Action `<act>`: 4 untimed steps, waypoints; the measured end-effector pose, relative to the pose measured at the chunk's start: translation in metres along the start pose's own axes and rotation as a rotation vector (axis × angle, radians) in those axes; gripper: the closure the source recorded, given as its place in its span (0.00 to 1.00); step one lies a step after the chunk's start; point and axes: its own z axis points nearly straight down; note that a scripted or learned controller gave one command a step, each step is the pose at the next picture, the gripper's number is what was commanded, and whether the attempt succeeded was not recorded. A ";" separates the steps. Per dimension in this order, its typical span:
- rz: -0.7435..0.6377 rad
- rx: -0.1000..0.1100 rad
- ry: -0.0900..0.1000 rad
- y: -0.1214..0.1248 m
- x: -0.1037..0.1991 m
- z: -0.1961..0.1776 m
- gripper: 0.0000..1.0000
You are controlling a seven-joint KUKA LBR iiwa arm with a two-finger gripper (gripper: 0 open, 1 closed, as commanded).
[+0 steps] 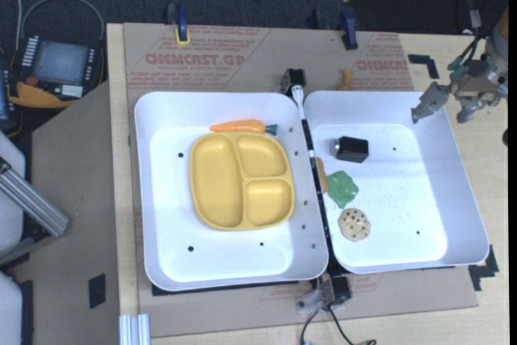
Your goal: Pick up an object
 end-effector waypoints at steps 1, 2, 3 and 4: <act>-0.004 -0.013 -0.003 0.002 0.001 -0.007 0.00; -0.004 -0.007 -0.001 0.008 0.007 0.039 0.00; -0.003 -0.007 -0.001 0.002 0.009 0.084 0.00; -0.002 -0.007 -0.001 0.003 0.004 0.129 0.00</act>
